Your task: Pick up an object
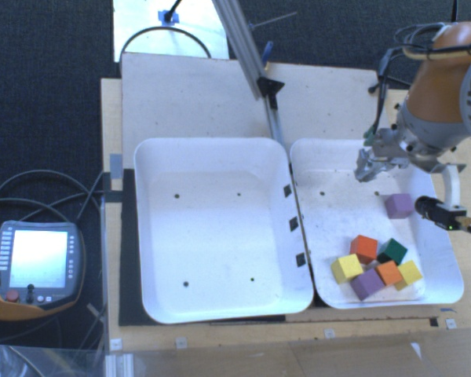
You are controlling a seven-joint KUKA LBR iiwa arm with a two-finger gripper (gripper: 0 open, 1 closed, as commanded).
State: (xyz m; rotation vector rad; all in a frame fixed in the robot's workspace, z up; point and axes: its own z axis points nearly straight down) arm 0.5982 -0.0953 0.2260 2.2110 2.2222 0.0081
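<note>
Above the right bin [330, 155], claw [366, 171] hovers, grip state indeterminate, nothing seen held. Lone purple block [399, 205] lies just beside it, apart from a cluster of 6 blocks [377, 268], likely the easiest pick.

One fixed camera, high above the bench [220, 93], looks down at a slant. Both white bins fit in frame: left bin [153, 210], right bin [330, 155]. Arm [447, 77] enters from right. Floor and a control pendant [35, 269] show at left.
</note>
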